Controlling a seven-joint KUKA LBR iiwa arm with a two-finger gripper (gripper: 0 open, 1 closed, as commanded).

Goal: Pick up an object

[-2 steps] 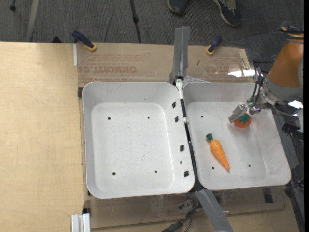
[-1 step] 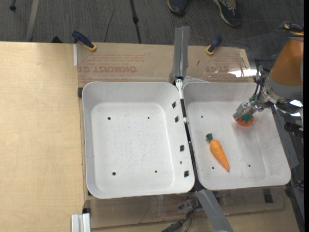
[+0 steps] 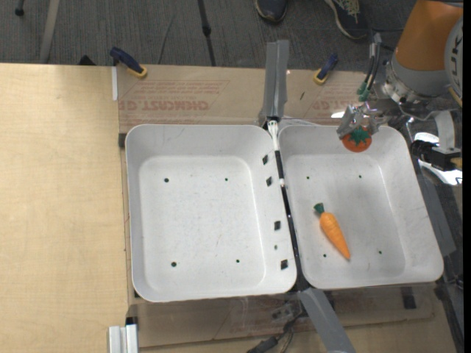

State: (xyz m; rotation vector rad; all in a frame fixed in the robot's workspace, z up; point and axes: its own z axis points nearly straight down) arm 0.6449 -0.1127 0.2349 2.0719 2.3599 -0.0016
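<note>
In the camera view, the arm (image 3: 430, 35) comes in from the upper right of the frame, with its orange band near the top edge. The gripper (image 3: 358, 126) hangs at the upper edge of the right bin (image 3: 412, 219), over the bin's far rim. Between its fingers there is a small round orange-red object with a green top, like a toy tomato (image 3: 358, 140). The fingers are closed on the upper part of the tomato, and the green top sits right under the metal fingertips. The tomato looks lifted above the bin, because the white rim and floor can be seen behind and below it, but I cannot say for sure if it touches the rim.

A toy carrot (image 3: 333, 231) lies on the floor of the right bin, a little below the middle and toward the left side. Its green end points to the upper left and its orange tip to the lower right. It is well apart from the gripper.

The left bin (image 3: 140, 212) stands just beside the right one, with a grey divider (image 3: 277, 87) rising between them at the top. Both bins rest on a table (image 3: 59, 197) with a light wooden surface at the left of the frame. Two blue and yellow clamps (image 3: 126, 61) hold the brown board behind the bins.
</note>
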